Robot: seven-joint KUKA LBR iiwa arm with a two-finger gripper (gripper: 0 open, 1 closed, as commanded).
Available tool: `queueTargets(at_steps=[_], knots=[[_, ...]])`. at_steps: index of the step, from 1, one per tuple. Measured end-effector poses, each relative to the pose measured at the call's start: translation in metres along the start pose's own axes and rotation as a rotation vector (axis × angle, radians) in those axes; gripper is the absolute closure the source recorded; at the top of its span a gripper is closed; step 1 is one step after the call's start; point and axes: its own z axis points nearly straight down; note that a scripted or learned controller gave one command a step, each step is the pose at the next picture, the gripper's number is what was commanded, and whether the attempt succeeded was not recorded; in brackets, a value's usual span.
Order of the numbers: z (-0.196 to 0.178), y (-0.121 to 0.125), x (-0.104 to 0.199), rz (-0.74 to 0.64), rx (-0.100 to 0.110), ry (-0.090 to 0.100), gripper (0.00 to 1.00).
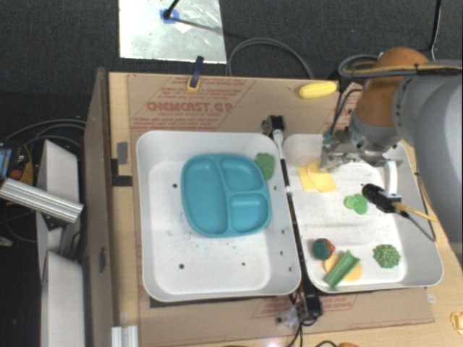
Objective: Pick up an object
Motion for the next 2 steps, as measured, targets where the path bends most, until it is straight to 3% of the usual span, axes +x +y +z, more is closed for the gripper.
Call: queueTargets(at_steps=[1, 2], knots=[[0.000, 0.000, 0.000, -0.001, 0.000, -0.001, 0.00], [0.012, 0.004, 0.021, -0.003, 0.004, 0.002, 0.00]])
